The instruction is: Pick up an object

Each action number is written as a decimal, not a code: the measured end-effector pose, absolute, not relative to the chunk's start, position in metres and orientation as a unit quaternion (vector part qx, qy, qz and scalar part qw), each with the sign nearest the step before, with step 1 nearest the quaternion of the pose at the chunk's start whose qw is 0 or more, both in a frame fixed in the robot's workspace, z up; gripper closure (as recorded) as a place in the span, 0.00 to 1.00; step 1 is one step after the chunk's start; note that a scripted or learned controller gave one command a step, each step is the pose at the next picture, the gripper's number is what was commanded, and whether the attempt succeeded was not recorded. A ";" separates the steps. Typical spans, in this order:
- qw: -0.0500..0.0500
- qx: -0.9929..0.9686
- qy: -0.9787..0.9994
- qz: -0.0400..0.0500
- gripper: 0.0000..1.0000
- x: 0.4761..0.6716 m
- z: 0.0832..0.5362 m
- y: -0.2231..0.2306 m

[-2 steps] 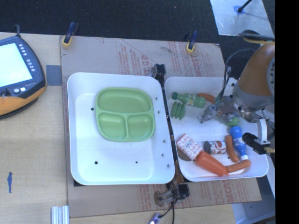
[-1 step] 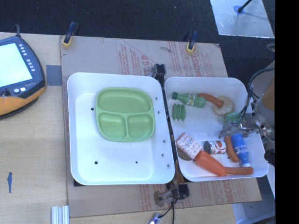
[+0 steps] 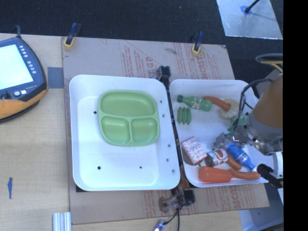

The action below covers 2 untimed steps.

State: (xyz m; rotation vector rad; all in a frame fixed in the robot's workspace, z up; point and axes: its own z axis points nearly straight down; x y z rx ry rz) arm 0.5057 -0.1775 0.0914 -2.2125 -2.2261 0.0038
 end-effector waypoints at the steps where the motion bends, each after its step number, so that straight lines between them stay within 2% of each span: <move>1: 0.001 -0.704 -0.711 0.002 1.00 0.506 0.102 -0.179; 2: 0.000 -0.706 -0.708 0.001 1.00 0.571 0.192 -0.182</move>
